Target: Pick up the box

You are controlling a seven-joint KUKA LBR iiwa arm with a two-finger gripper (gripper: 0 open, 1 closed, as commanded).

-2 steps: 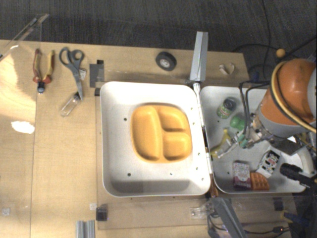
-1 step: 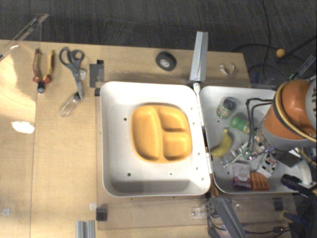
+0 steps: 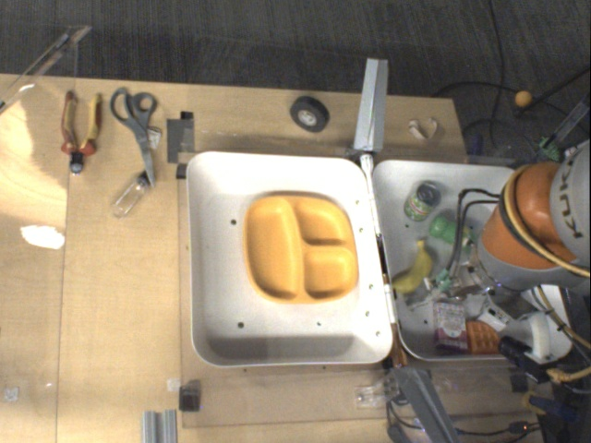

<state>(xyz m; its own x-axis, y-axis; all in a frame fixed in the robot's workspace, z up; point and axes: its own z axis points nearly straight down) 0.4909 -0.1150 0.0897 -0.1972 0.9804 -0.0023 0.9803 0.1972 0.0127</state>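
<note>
Box (image 3: 451,324) seen lying in right bin (image 3: 406,178), at 6 o'clock of bin, flat among clutter; judged not yet lifted, so pick-up remains to be done. Arm (image 3: 540,220) reached over bin from 3 o'clock. Tool (image 3: 454,280) lowered just above box, at 12 o'clock of it; tool opening cannot be told, no grip on box seen.
</note>
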